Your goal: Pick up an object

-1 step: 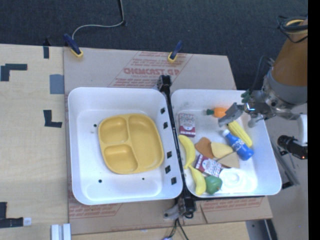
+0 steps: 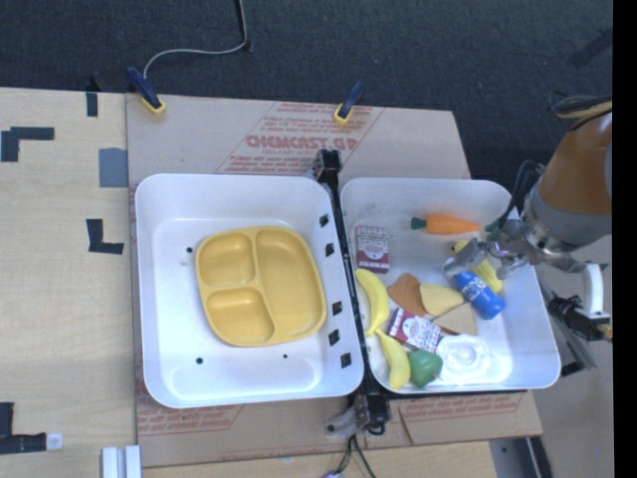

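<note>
Yellow bananas (image 2: pixel 372 302) – two; one carrot (image 2: pixel 448 224)

Grey arm (image 2: pixel 577 192) from the right, gripper (image 2: pixel 480 257) low over the bin.

This is a robotics lab bench set up for pick tests. Two shallow white bins (image 2: pixel 164 267) sit side by side on a cardboard sheet (image 2: pixel 289 137) held by yellow-and-blue clamps (image 2: pixel 146 90) at 11 and 12 o'clock. A cable (image 2: pixel 214 48) trails over dark carpet (image 2: pixel 398 28) at 12 o'clock. Black tape marks (image 2: pixel 28 142) dot the pale wooden benchtop (image 2: pixel 50 297) at 9 o'clock. The grey-and-orange arm (image 2: pixel 577 182) enters at 3 o'clock.
</note>
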Controlling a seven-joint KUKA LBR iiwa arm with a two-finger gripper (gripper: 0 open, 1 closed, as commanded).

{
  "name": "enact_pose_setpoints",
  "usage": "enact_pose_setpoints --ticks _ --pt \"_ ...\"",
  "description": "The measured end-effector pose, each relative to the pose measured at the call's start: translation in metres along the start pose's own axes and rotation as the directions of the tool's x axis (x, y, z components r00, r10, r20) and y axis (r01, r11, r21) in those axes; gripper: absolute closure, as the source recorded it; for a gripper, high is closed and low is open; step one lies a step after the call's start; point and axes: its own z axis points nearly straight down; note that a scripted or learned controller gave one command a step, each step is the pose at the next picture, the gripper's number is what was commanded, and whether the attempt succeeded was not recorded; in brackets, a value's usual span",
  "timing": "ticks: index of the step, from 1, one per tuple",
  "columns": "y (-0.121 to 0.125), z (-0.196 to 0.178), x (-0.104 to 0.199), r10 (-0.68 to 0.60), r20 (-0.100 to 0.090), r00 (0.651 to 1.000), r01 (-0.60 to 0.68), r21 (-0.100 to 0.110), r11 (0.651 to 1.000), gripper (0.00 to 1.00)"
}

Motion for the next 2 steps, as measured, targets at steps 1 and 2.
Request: enact_pose_setpoints --ticks 1,2 --pt "0.0766 0.0643 -0.0181 -0.003 0.002 1.000 0.003 -0.011 1.000 0.00" --pt "0.0769 0.0546 -0.0182 -0.004 0.004 1.000 0.004 -0.012 1.000 1.00"
